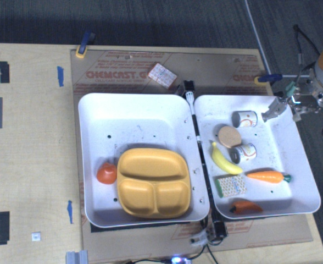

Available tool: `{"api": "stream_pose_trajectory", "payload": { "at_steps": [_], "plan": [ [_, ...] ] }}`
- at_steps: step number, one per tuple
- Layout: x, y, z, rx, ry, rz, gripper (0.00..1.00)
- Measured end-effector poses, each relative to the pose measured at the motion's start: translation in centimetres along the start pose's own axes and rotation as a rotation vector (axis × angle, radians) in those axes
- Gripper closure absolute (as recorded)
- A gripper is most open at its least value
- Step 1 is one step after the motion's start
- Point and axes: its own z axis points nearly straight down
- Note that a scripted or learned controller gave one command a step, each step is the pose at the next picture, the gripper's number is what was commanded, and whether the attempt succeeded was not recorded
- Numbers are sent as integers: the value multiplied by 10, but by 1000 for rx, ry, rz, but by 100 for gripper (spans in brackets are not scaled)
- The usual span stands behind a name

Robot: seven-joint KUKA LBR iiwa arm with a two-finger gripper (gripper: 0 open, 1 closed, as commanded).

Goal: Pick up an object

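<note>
Single fixed camera, mounted above the table [29,147] and looking down at a slant. The far table edge lies toward the top of the frame, with dark floor beyond it; the near edge is cut off at the bottom. The standoff is moderate: both white bins fit whole within the frame, the left bin [95,106] near centre and the right bin [304,191] toward the right side. The arm's tool [285,104] enters at the right edge, at the right bin's far corner.
</note>
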Motion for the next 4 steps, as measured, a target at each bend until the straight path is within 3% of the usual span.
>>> {"api": "stream_pose_trajectory", "payload": {
  "at_steps": [1, 2, 3, 4],
  "plan": [
    [44, 6, 126, -4, -1, -1, 0],
    [75, -82, 126, -1, 0, 1, 0],
    [75, -80, 116, -8, -1, 2, 100],
    [109, -46, 125, -5, -1, 0, 100]
  ]
}}
